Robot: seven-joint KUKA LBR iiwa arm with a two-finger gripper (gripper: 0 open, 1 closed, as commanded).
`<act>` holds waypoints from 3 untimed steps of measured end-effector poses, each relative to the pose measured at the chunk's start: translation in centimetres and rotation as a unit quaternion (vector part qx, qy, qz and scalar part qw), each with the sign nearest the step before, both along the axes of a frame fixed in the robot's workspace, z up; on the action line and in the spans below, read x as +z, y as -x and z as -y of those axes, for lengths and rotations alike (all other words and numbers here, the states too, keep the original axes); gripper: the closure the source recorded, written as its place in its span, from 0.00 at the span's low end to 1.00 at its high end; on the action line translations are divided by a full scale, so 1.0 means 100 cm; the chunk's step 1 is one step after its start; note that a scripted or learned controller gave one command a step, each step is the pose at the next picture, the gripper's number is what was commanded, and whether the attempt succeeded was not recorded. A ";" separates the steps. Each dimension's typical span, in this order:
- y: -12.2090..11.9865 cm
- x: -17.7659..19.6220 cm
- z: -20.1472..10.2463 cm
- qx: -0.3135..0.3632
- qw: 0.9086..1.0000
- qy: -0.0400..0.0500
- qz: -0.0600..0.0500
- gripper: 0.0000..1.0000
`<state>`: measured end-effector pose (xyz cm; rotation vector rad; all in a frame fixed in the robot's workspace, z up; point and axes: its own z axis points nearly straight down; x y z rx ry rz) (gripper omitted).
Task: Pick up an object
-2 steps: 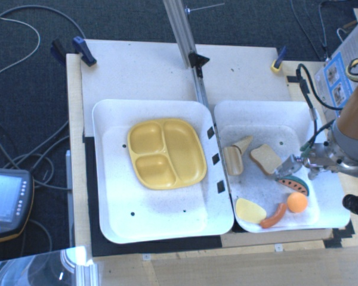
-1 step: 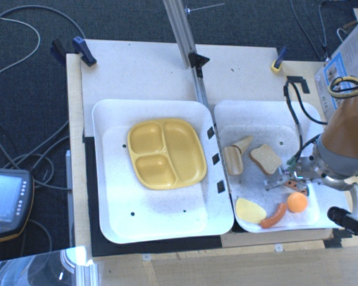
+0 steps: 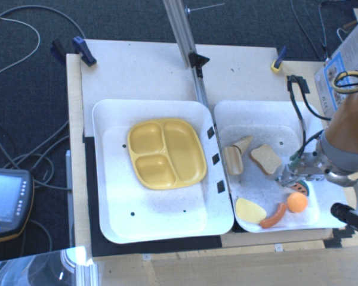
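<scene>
A: Gripper (image 3: 291,176) low over the right bin (image 3: 256,107), near its right edge. Open or closed on anything?

B: Cannot tell from this angle. Nothing visibly gripped.

A: Likely target?

B: Probably the red-and-green slice (image 3: 299,187) just beside the gripper, towards the bin's front right corner (half hidden, possibly toy watermelon). Orange ball (image 3: 296,202) touching or nearly touching its front side.

A: Advice for the grab?

B: Centre over one piece only. Come straight down, clear of the ball, since round things roll off at a nudge. Keep off the bin's right wall.

A: Alternatives?

B: Bread slice (image 3: 265,158) mid-bin, flat and apart from the rest; orange sausage (image 3: 273,216) by the front edge.
</scene>
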<state>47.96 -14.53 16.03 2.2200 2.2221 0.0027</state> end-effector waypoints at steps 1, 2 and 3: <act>-0.010 0.048 0.000 0.001 1.000 0.001 0.002 1.00; -0.022 0.101 0.001 0.001 1.000 0.002 0.003 1.00; -0.023 0.119 0.001 0.001 1.000 0.001 0.001 1.00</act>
